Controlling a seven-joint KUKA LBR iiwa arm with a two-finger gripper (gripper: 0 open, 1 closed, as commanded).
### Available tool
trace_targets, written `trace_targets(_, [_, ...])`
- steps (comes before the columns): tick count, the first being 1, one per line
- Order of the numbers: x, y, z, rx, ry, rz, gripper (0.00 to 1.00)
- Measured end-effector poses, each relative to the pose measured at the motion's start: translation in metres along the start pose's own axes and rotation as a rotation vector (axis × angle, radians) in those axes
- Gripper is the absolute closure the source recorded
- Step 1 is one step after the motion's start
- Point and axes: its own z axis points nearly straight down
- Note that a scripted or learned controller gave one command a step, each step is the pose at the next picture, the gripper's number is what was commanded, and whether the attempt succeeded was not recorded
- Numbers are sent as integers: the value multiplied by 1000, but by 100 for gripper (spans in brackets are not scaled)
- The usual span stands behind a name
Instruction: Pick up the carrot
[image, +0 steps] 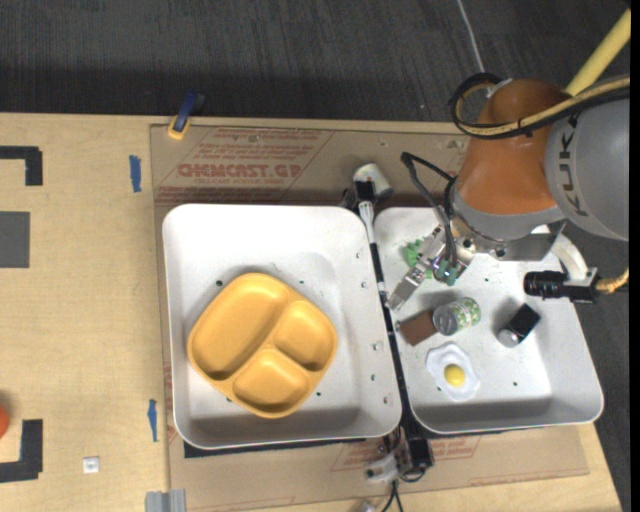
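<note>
Green tuft (412, 249), maybe the carrot's top, sits just at 10 o'clock from the gripper (435, 266); can't tell if it's clenched.

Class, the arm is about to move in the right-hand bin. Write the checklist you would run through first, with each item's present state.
1. The gripper over the right bin: ok.
2. The carrot picked out among the items: cannot tell.
3. Room around the gripper: not ok; brown block and greenish can lie close by.
4. Fried egg and small black block apart from the gripper: ok.
5. Yellow divided plate in the left bin, out of the way: ok.
</note>
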Motion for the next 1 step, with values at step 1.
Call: trace_targets(1, [77, 2, 2, 0, 3, -162, 0])
